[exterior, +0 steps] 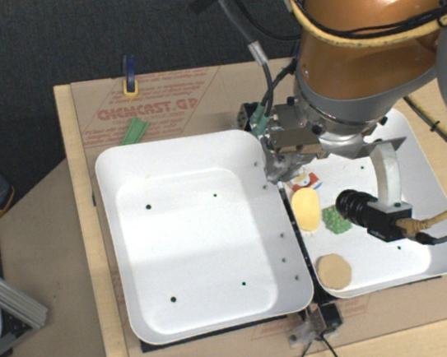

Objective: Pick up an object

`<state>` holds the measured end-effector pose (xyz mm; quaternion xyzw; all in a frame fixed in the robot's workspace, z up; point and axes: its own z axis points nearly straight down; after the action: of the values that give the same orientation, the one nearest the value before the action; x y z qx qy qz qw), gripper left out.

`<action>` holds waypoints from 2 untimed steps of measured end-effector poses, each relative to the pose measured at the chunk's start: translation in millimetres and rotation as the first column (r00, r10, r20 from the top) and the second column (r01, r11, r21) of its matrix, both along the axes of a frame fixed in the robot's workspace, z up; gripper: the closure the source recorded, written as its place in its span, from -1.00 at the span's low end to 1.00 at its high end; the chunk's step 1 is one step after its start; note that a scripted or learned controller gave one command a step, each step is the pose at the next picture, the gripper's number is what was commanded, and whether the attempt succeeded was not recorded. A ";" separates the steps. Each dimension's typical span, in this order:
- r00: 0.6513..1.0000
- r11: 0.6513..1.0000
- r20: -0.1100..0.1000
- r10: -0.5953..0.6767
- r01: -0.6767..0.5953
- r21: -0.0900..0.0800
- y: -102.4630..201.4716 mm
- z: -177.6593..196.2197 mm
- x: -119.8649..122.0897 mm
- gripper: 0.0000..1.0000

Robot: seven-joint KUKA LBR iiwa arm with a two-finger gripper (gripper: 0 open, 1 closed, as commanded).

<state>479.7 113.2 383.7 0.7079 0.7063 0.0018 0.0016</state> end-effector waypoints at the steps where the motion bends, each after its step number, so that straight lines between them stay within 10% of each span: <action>1: 1.000 1.000 -0.011 -0.006 0.006 -0.002 -66.6 -34.4 -0.9 1.00; 2: 1.000 1.000 -0.007 -0.009 0.009 -0.002 -159.7 -39.6 -1.0 1.00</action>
<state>478.8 -46.5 344.0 0.7110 0.7032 -0.0017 -0.0002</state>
